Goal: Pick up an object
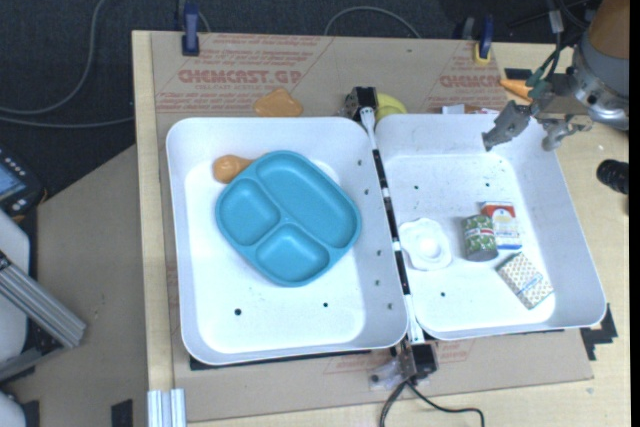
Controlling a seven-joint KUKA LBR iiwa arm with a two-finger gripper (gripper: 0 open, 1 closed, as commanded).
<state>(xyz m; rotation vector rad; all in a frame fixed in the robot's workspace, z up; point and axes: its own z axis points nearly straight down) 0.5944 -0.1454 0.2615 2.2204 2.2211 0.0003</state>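
My gripper (525,133) hangs over the far right corner of the right bin (450,315), open, with nothing between its fingers (498,131). Well in front of it, in the same bin, lie a small green can (479,238), a red and white carton (504,220) touching the can, a patterned little box (526,279) and a white round piece (425,244). The left bin (200,295) holds a blue divided plate (287,215), with an orange lump (229,167) tucked at its far left edge.
Behind the bins on the bench lie an orange piece (277,102) and a yellow object (390,105) beside a black clip (361,99). Blue clamps (189,26) hold the board's far edge. Cables run across the dark floor beyond.
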